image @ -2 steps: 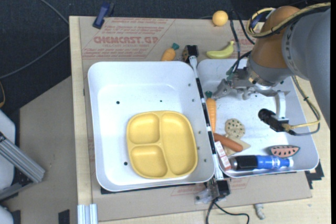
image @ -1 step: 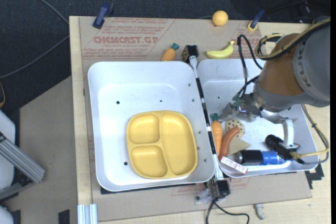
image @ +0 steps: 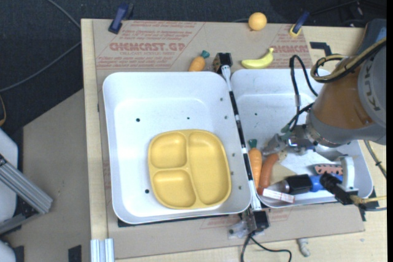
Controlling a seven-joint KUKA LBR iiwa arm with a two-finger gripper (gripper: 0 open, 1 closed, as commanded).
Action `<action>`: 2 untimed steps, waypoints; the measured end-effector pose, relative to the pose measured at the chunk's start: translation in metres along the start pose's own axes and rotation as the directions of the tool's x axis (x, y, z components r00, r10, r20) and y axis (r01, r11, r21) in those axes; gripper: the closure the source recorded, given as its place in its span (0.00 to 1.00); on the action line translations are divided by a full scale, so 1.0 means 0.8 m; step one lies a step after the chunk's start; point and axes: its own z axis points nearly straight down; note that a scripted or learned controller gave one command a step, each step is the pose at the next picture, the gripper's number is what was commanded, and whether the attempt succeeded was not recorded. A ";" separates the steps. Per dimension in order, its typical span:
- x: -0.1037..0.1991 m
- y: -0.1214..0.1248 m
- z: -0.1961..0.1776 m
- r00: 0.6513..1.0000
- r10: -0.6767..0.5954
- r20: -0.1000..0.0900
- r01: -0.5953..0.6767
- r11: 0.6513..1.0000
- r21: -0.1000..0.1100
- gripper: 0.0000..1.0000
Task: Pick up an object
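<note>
Camera view, looking down on the bench: the grey arm with its orange band reaches into the right-hand shallow white bin (image: 270, 86), and its two-finger gripper (image: 284, 143) sits low over the bin's near-left corner; whether it is spread or pressed together I cannot tell, since the wrist covers it. Nothing appears lifted, so the pick looks barely begun, with closing and raising left to do. Just beside the gripper lie an orange plastic carrot (image: 254, 162) and a reddish-brown sausage-shaped toy (image: 267, 170), the likeliest targets; nearer still are a black-and-blue tool (image: 304, 183) and a small pink-and-white tube (image: 277, 196). The left-hand shallow white bin (image: 132, 92) holds a yellow three-compartment plastic plate (image: 189, 167). On the far board rest a yellow toy banana (image: 258, 60) and an orange ball (image: 257, 21).
</note>
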 end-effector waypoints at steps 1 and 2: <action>0.000 -0.001 -0.012 1.000 0.000 0.000 0.000 1.000 0.001 1.00; 0.000 -0.001 -0.012 1.000 0.000 0.000 0.000 1.000 0.002 0.00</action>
